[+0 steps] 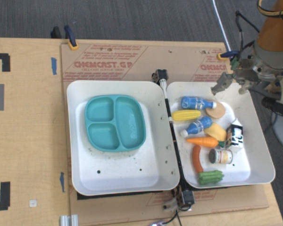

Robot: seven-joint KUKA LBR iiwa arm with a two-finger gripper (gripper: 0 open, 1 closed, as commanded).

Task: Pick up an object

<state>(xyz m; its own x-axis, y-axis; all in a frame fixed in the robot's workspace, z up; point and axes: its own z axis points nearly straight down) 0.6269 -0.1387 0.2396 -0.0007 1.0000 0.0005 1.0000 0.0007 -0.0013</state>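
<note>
Wooden bench (28,140) bearing 2 white bins (118,180), the gripper (233,84) hovering at upper right, fingers spread apart, gripping nothing, over toy foods (203,126).

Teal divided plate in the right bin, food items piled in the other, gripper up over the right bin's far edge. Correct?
Not quite. The camera view shows the teal divided plate in the left bin; the food items fill the right bin. The gripper is over the right bin's far edge, as stated.

Red print reading "CHEMCAST GP" stands on the brown board (114,60) under the bins; the smaller lines are illegible.
</note>
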